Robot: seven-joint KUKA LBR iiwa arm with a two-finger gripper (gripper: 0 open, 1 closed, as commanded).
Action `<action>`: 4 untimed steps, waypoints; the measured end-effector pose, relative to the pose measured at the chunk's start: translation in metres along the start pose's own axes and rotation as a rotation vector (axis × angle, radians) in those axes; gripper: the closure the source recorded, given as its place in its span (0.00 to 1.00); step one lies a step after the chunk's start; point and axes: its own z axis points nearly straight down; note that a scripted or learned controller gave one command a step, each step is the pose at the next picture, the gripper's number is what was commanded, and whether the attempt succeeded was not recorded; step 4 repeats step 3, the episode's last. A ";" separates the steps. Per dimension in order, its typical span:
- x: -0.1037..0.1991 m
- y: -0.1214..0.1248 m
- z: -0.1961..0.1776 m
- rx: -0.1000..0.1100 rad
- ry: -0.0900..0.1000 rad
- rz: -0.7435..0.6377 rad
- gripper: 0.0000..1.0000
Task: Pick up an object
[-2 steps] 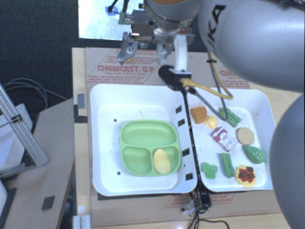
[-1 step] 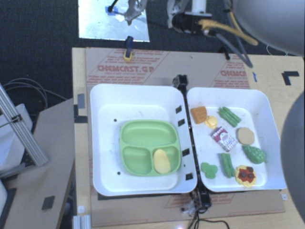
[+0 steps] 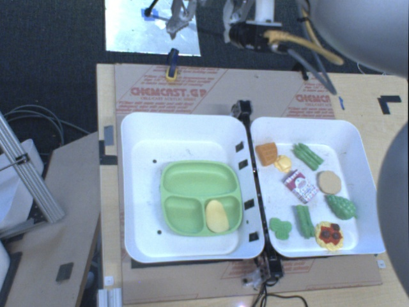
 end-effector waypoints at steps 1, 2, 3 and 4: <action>0.000 0.000 0.000 0.000 0.000 0.000 0.00; 0.000 0.000 0.000 0.000 0.000 0.000 0.00; 0.000 0.000 0.000 0.000 0.000 0.000 0.00; 0.000 0.000 0.000 0.000 0.000 0.000 0.00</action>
